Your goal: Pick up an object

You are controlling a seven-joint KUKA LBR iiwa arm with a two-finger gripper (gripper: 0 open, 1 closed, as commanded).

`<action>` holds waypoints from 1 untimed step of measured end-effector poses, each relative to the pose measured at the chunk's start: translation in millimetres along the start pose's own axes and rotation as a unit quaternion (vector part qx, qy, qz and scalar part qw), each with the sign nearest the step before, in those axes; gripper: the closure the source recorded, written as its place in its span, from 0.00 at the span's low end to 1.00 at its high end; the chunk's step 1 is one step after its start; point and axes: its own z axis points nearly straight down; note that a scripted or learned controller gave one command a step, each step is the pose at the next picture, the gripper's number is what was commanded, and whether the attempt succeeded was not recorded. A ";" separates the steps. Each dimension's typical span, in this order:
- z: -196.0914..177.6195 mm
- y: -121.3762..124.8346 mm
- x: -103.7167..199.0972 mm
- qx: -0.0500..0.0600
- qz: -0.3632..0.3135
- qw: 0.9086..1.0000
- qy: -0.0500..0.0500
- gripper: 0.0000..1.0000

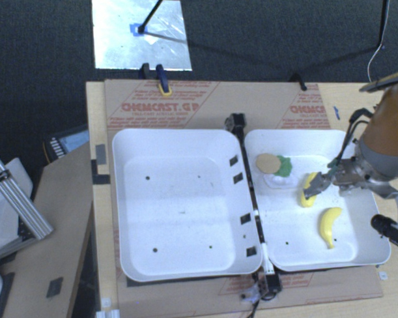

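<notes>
Small yellow object [309, 189] pinched at the tip of the gripper [313, 189], in the middle of the right white plastic bin [296, 140] — gripper closed on it, seemingly clear of the bin floor, though hard to judge from above. Just below and to the right, a yellow plastic banana [330, 225] lying loose on the bin floor, near the bin's front right corner, apart from the gripped piece. Toward the bin's back left, a round tan disc [268, 163] resting beside a green leafy piece [284, 166], both atop a pale translucent patch. Grey arm with an orange band [386, 132] reaching in over the bin's right edge. Left white plastic bin [129, 210] alongside, the two sharing a dark central seam. Both bins set on brown printed cardboard [184, 100] covering the worktop — a yellow-and-blue clamp [162, 81] at its back edge.
</notes>
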 end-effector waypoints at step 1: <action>119.4 -1.7 -33.9 0.000 0.002 1.000 -0.001 0.00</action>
